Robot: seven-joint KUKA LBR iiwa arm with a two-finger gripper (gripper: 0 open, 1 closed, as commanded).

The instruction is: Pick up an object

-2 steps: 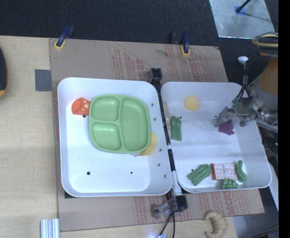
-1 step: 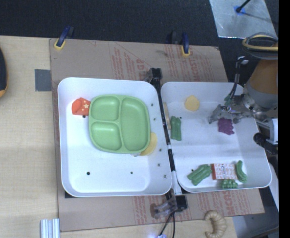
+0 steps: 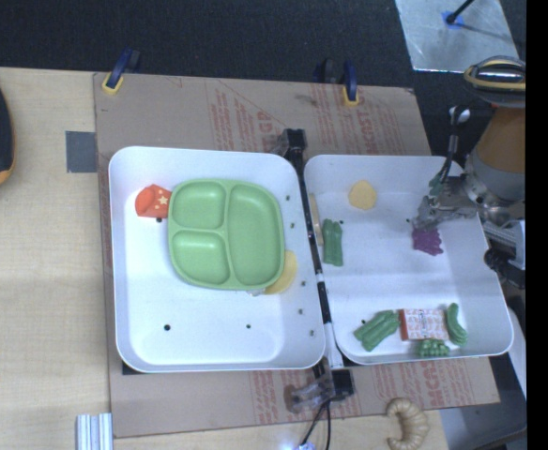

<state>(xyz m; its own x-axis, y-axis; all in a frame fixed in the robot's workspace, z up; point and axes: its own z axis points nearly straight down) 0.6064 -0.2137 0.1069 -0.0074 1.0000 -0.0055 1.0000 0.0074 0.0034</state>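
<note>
Along the near edge of the right bin, 2 green vegetable toys and are lying beside a small red-and-white packet; a green piece is resting by the bin's left wall. Across in the left bin, a green divided plate is sitting toward its far edge, with a red toy at the far-left corner.

Farther back in the right bin, a purple grape-like toy is sitting near the right wall. It looks small, lumpy and dark. The gripper is hanging just above and behind it, so this seems to be the approach step. I cannot tell how its fingers are set. The next move probably calls for lowering squarely over the toy before closing. A round yellow piece is lying near the far edge.
</note>
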